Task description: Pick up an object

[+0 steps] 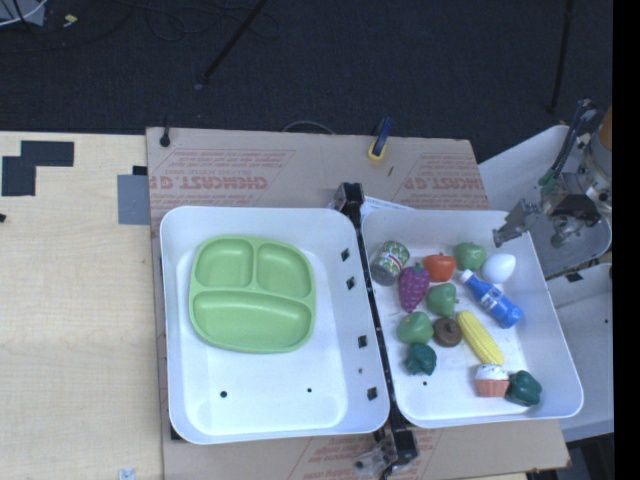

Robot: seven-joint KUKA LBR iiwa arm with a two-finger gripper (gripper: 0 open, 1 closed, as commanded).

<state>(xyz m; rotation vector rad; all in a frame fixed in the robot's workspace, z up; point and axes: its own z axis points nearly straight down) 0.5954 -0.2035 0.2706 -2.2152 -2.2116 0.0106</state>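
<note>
Green plate (252, 295) in left bin (190, 388), toys in right bin (555, 368) (jaws (545, 223) unclear)

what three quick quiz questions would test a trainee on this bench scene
1. True or false: the green divided plate lies in the left bin.
2. Which lies beside the blue bottle: A) white egg B) cupcake C) purple grapes?
3. Fill in: the gripper hangs at the right bin's far ____ corner.

Key: 1 true; 2 A; 3 right.
</note>
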